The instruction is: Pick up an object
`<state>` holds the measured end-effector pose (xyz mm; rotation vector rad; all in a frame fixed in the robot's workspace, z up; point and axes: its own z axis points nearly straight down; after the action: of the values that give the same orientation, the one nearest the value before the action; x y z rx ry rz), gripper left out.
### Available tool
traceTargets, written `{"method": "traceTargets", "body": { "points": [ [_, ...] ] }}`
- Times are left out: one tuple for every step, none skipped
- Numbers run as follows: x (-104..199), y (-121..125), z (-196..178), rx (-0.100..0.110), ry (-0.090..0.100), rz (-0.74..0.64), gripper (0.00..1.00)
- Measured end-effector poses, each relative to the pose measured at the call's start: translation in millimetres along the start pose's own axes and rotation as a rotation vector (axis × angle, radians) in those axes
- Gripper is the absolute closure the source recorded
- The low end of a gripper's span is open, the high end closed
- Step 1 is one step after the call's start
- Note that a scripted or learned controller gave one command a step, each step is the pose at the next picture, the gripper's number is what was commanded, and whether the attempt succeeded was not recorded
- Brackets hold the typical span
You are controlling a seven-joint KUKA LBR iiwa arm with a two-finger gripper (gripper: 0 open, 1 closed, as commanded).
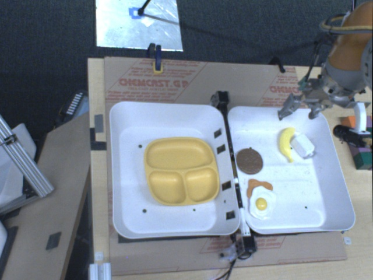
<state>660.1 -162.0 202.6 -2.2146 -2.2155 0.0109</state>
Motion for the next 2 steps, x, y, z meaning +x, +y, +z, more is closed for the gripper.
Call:
{"method": "traceTargets", "body": {
  "points": [
    [0, 3, -9, -0.013, -0.002, -0.002, 0.0],
    [2, 2, 32, -0.012, -0.002, -0.002, 0.0]
  ]
}}
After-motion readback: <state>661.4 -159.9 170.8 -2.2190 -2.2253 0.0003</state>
